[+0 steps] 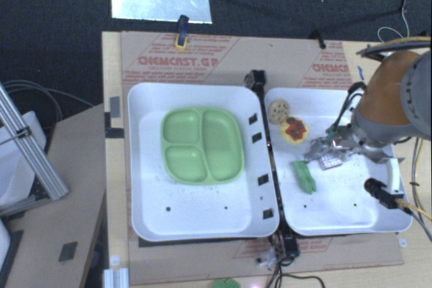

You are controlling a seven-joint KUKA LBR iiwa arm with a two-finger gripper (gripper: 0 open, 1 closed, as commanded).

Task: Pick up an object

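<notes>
My end effector point(329, 153) hangs mid right bin point(351, 216), grip state unclear; green toy point(304, 177) just left, pizza toy point(295, 130) + cookie point(278, 110) nr divider edge.

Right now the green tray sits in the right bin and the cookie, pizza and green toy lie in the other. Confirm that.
Not quite. The camera view shows the green tray in the left bin; the cookie, pizza and green toy lie in the other, the right bin.
</notes>
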